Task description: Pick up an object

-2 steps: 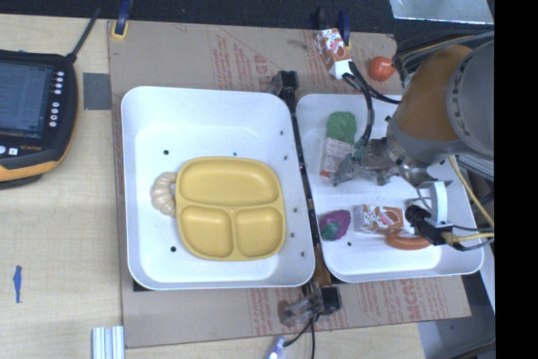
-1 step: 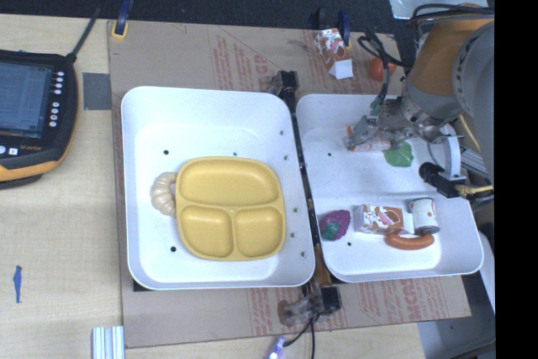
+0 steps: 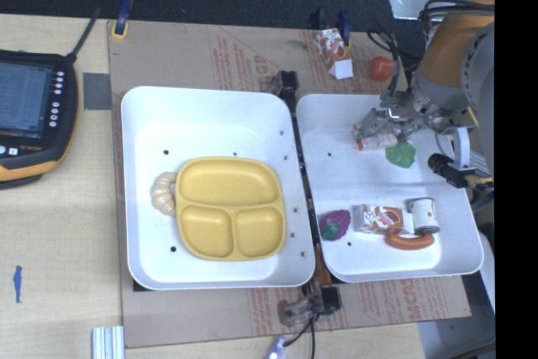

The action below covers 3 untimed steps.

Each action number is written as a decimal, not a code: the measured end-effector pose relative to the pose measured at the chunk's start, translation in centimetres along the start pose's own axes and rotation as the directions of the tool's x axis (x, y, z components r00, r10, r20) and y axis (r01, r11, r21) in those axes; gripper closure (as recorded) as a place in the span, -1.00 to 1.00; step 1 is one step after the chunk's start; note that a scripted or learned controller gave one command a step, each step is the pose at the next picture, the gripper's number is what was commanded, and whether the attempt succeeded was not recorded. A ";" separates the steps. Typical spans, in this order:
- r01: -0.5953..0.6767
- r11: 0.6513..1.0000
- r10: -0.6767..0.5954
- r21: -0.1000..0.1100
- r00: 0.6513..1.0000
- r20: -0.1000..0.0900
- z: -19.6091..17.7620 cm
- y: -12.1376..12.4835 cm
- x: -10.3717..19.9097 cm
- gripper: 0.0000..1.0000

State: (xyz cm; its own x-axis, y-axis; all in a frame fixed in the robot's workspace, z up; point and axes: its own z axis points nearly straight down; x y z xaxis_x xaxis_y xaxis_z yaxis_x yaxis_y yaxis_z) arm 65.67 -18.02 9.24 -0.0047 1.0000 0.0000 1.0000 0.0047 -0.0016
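The gripper [image 3: 388, 115] is hovering in the right bin [image 3: 336, 265], fingers' state unclear; a small packet [image 3: 370, 136] is lying just beside it, leftward, long axis crosswise.

two white bins [image 3: 139, 181], one yellow tray [image 3: 229, 206], one sausage [image 3: 409, 241]

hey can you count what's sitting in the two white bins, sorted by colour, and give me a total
Yellow: 1, the divided tray
Tan: 1, a lumpy piece beside the tray
Green: 1, a small piece
Purple: 1, a small piece
Red or orange: 3, two packets and a sausage
Silver: 1, a can
Total: 8
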 end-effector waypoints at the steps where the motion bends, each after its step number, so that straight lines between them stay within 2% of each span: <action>1: 0.000 1.000 0.000 -0.002 1.000 0.001 0.0 0.0 -1.2 -1.00; 2: 0.004 1.000 -0.004 -0.002 1.000 0.002 -1.1 0.1 -1.2 1.00; 3: 0.001 1.000 -0.001 -0.001 1.000 -0.001 -10.1 0.1 9.2 1.00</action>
State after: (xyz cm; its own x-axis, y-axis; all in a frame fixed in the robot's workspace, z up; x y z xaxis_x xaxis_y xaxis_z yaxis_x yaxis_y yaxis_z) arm 65.71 -8.79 19.31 -0.0056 1.0000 0.0014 1.0000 0.0056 -0.0006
